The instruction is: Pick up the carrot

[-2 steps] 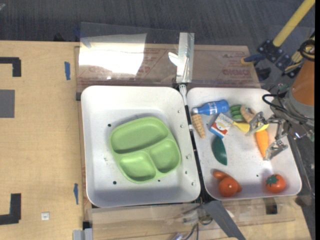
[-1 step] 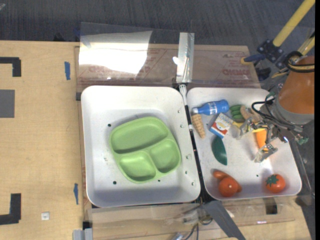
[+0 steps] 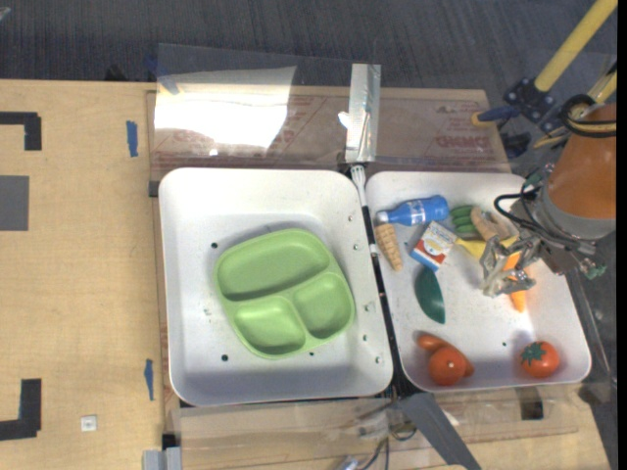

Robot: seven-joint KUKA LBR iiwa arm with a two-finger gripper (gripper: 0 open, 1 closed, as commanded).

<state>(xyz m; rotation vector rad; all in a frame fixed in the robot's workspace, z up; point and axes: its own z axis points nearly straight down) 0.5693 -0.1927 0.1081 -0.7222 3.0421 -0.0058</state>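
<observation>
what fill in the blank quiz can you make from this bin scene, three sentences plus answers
1. The green divided plate lies in the ______ bin of the camera view.
2. The blue bottle lies near the ______ edge of the right bin.
3. The two tomatoes sit along the right bin's ______ edge.

Missing words: left; far; near

Two white bins [image 3: 186, 204], one green tray [image 3: 284, 292], two tomatoes [image 3: 448, 363].

Dark carpet floor [image 3: 294, 13], tan wooden bench [image 3: 69, 262], clear glare-lit panel [image 3: 225, 116]
</observation>
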